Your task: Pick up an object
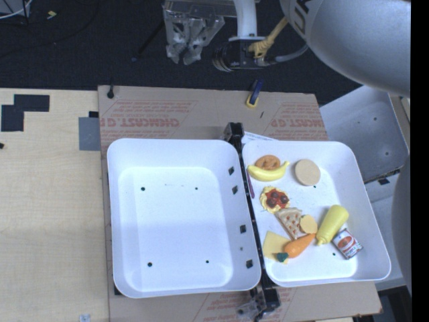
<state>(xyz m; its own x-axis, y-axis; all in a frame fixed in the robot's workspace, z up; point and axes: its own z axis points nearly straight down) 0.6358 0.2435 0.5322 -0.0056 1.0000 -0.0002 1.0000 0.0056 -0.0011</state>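
The right bin (348, 163) holds several toy foods. A yellow banana (268, 172) lies against a brown cookie (267, 161), with a tan round disc (308, 172) to their right. Below them are a small pizza (275, 198), a waffle slice (289, 219), a cheese wedge (271, 242), an orange carrot (299, 245), a yellow bottle (332, 223) and a red-labelled can (346, 243). My gripper (190, 45) hangs high beyond the far edge of the bins, over the dark floor, far from every object, with nothing in it.
The left bin (171, 220) sits beside the right one, joined by black clips (236, 180) along the shared edge. Both rest on a cardboard sheet (167, 116). A small blue and yellow clamp (253, 94) stands on the cardboard's far edge. The arm's grey body (355, 25) fills the upper right.
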